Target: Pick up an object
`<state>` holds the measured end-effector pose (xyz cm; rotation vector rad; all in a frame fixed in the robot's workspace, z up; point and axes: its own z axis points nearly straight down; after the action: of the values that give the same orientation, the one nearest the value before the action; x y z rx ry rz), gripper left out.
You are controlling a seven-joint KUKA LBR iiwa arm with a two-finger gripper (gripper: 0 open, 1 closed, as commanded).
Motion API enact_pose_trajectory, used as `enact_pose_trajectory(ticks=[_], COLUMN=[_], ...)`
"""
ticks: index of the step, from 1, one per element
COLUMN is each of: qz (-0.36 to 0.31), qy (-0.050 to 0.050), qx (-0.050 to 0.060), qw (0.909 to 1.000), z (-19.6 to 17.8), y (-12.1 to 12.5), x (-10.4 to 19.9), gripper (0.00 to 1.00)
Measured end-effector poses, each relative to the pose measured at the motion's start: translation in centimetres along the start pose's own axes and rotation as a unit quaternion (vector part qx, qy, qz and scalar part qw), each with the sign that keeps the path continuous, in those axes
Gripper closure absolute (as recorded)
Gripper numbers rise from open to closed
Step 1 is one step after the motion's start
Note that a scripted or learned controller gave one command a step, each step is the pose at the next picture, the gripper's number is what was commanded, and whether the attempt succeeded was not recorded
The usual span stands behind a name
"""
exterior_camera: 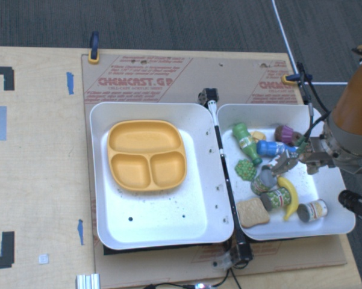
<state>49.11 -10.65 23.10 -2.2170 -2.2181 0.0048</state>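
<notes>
Far to the claw's left I see the yellow divided plate (147, 155) in the left bin (102, 179). The claw (284, 162) hangs low in the right bin (343, 221) over the toy pile, a green bottle (246, 141) just left of it and a banana (290, 195) just below. I cannot tell whether it grips anything.

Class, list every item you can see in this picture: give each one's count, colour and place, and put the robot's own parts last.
divided plastic plate: one, yellow-orange, left bin
white bins: two, side by side on bench
green toy bottle: one, right bin, upper left
blue toy: one, right bin, middle
purple toy: one, right bin, top
toy banana: one, yellow, right bin
toast slice: one, tan, right bin, front
small can: one, white, right bin, front right
gripper: one, grey, over right bin
</notes>
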Motion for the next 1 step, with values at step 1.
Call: enact_pose_trajectory(ticks=[1], qz=[0.001], qy=[-0.001], qx=[-0.004], qw=[1.0], z=[13.66], y=[-0.82], x=[-1.56], gripper=[0.0])
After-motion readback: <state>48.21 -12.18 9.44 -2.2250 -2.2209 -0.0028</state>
